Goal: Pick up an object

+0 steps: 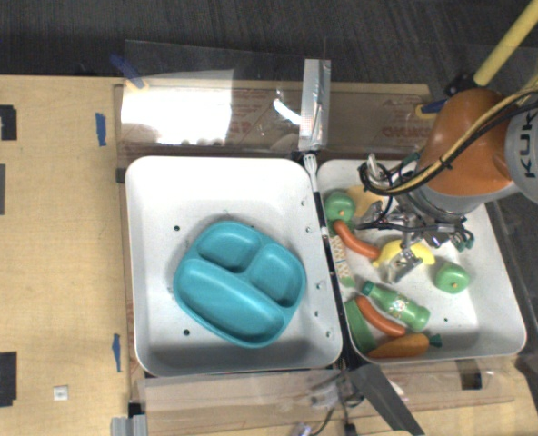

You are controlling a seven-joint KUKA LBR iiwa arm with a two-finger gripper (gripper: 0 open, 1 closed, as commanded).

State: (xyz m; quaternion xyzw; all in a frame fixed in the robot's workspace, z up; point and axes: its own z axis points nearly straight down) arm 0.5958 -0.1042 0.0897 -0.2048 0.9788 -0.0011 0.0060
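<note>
Camera view, looking down on both bins. Arm (473,143) enters from the right of the frame, orange band over the right bin (496,321). Hand (413,232) sits low in the upper middle of that bin, wrapped in cables; whether it is open or closed, and whether it has hold of anything, I cannot tell: the wrist and cabling cover it.

Right bin holds the candidate objects, crowded toward its left wall: a green piece (339,206) at upper left, a long orange piece (353,241) just below it, a yellow piece (403,256) directly under the hand, a green round (451,279) to the right and apart from the rest, a green bottle (398,305) at lower centre, and a carrot (401,346) along the bottom wall. Left bin (151,198) carries a teal tray (240,282), well apart from the hand.

Risks, as judged from this frame:
- Yellow piece lies just beside the orange piece; closing here could catch two items, or nudge one and grip neither
- Pieces look smooth and rounded, so likely to squirt out of a pinch if caught off-centre
- Clutter near the left wall leaves little room for the hand on that side; it could strike the wall or a neighbour
- Loose cables hang close to the objects and may snag or drag one on lift

Green round looks the cleanest target, being isolated
</note>
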